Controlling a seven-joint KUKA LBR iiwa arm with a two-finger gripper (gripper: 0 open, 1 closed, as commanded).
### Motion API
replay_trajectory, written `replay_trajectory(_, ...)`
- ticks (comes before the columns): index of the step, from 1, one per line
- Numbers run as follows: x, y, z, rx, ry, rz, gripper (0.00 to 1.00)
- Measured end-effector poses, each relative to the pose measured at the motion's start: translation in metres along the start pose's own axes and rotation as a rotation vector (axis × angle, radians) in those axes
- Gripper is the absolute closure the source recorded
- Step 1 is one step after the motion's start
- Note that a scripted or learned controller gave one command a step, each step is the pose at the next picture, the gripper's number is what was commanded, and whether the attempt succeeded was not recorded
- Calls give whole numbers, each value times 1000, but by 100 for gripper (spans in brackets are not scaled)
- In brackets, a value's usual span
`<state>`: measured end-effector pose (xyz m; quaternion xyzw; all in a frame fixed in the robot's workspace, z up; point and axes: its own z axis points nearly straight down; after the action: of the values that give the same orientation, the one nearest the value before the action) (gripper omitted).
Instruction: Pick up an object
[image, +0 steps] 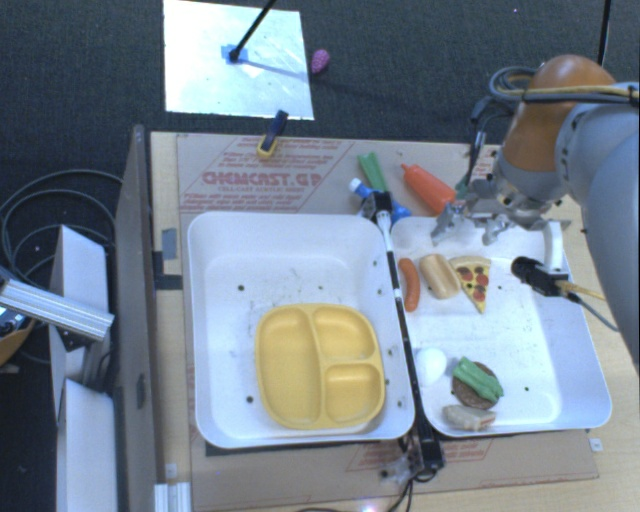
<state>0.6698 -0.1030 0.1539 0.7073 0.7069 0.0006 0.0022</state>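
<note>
In the camera view, you look down on two white bins side by side. The left bin (215, 280) holds a yellow divided tray (320, 366). The right bin (560, 360) holds toy food: a hot dog (438, 275) near the back with a pizza slice (473, 280) just beside it, an egg (430, 366) and a burger (474, 384) near the front.

The gripper (472, 221) hangs over the back edge of the right bin, with nothing visibly between its fingers; whether the jaws stand open or closed, I cannot tell. By that, nothing is picked up yet; descent, grasp and lift all remain.

The hot dog lies nearest, its long axis running front to back, slightly slanted. The pizza's tip points forward.
</note>
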Motion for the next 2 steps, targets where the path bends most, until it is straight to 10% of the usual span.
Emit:
replay_trajectory(1,-33,-2,32,4,1,1,0)
replay_trajectory(2,12,2,65,-8,-4,-8,0)
